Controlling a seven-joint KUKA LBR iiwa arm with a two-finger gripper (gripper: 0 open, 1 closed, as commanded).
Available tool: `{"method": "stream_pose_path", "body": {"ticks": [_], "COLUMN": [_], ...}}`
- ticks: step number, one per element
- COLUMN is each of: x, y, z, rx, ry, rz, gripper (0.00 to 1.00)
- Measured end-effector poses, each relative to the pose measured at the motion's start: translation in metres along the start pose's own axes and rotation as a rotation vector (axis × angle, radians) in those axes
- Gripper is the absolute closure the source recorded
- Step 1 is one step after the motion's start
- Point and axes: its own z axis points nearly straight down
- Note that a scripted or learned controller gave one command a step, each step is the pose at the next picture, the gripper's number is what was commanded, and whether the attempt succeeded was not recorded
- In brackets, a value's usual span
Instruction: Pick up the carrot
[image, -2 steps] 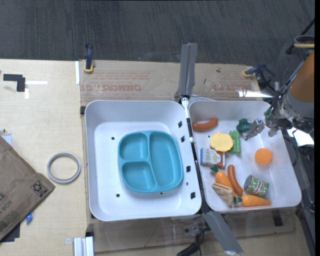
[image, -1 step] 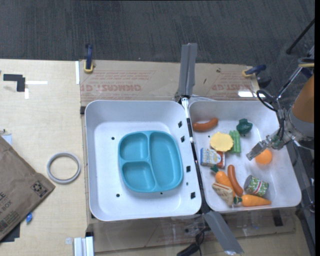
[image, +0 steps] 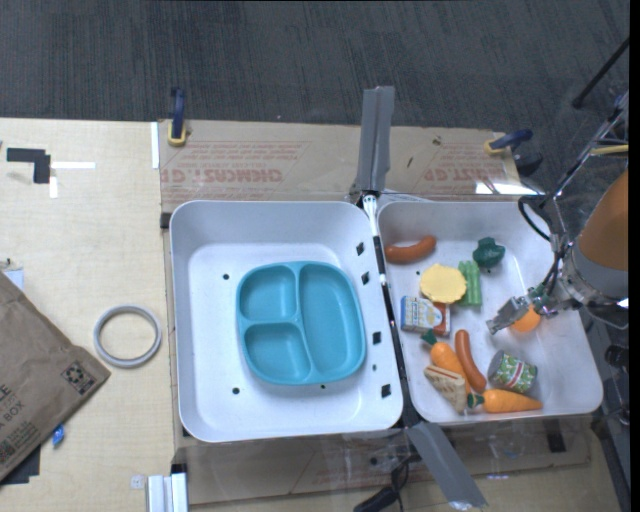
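Over the right bin (image: 575, 345), the claw (image: 515, 318) pinches a small carrot (image: 526, 321) — no legible labels.

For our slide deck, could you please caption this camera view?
Grey arm's gripper carries a small orange piece over the right white bin; an orange toy carrot lies below.

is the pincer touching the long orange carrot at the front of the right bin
Apart. The camera view shows the pincer near the right bin's right side, with bare white floor and a green-patterned can between it and the long orange carrot.
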Motion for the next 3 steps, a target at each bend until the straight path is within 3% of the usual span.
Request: {"method": "stream_pose_path", "body": {"ticks": [1, 2, 3], "x": [-0.003, 0.125, 0.114], "y": [-0.001, 0.075, 0.05], "z": [-0.009, -0.098, -0.116], "rx": [0.0, 0.003, 0.004], "ry": [-0.006, -0.006, -0.005], "rz": [0.005, -0.029, -0.254], "gripper": [1.0, 1.0, 1.0]}}
